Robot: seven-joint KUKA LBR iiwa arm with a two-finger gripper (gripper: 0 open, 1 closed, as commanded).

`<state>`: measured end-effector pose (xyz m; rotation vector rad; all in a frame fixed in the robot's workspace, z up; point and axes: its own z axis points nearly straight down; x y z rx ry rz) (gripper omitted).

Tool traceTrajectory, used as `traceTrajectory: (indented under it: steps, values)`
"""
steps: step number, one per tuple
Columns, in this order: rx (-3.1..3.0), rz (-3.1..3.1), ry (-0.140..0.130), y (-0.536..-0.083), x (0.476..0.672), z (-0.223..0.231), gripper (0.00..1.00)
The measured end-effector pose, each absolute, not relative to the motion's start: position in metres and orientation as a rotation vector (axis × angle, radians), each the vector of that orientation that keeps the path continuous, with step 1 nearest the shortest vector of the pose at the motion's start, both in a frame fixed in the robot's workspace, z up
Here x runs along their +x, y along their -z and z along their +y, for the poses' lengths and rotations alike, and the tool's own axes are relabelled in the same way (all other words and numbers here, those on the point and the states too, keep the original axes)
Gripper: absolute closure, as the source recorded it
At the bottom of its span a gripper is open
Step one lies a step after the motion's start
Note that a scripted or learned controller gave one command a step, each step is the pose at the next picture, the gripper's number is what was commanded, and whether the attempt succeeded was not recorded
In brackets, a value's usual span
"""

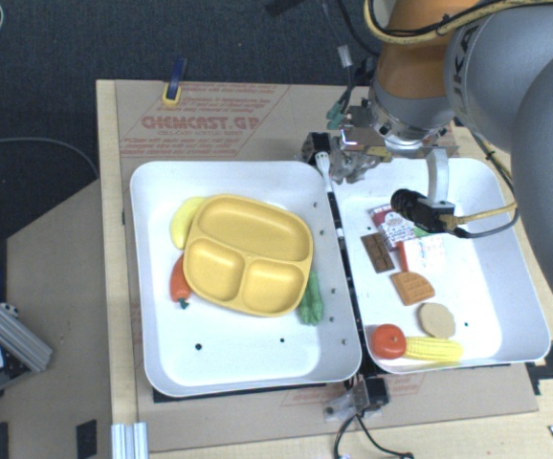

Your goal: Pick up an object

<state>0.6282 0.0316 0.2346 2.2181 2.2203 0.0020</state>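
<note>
Banana (pixel 185 220) half under yellow tray (pixel 248 254)

Lighting even and fairly bright, from overhead. Both white bins (pixel 152 285) read near-overexposed, with little surface detail. Soft, short shadows under the yellow tray (pixel 248 254) and the arm (pixel 506 75). Dark floor (pixel 47 46) at far left is underexposed. Overall sharpness modest; small items in right bin slightly soft. Arm at far right looms large, mildly blurred.

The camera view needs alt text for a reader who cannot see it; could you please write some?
A grey robot arm's gripper hovers over the back of the right white bin, which holds small toy foods. The left white bin holds a yellow three-compartment plastic tray.
</note>
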Motion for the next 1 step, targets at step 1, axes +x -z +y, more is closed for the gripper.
traceTrajectory:
  steps: [1]
  values:
    - [2.223, 2.224, 0.005, -0.2180, 0.6181, 0.0360, 1.00]
